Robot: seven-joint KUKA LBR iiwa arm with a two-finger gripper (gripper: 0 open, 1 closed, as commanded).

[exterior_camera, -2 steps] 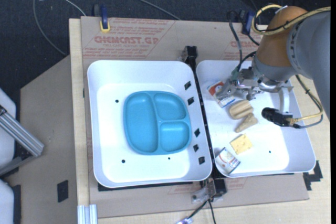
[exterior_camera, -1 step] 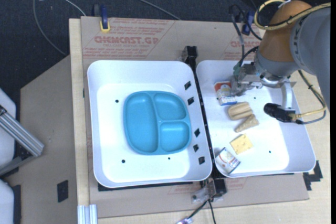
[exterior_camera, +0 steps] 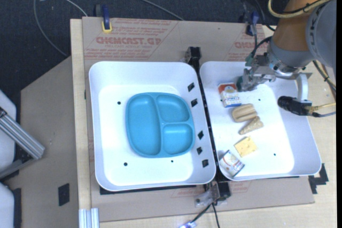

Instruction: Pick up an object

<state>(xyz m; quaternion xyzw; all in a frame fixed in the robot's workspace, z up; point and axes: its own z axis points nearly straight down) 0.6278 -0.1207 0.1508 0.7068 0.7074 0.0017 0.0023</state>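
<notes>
The right bin point(exterior_camera: 288, 152) holds several small items. A small white, red and blue carton point(exterior_camera: 229, 96) lies at its upper left. Below it sit a tan bread-like roll point(exterior_camera: 245, 112), a tan wedge point(exterior_camera: 250, 126) and a yellow cheese-like block point(exterior_camera: 246, 146). A small white packet point(exterior_camera: 231, 163) rests on the front left rim. My gripper point(exterior_camera: 247, 81) hangs low over the bin's upper left, just right of and above the carton, close to it. Nothing visible is between its tips.
The left bin point(exterior_camera: 107, 115) holds a blue divided plate point(exterior_camera: 159, 124). A black divider with clips point(exterior_camera: 200, 115) runs between the bins. A black fitting with a cable point(exterior_camera: 294, 105) sits at the right bin's right side. Clamps stand on the board's far edge.
</notes>
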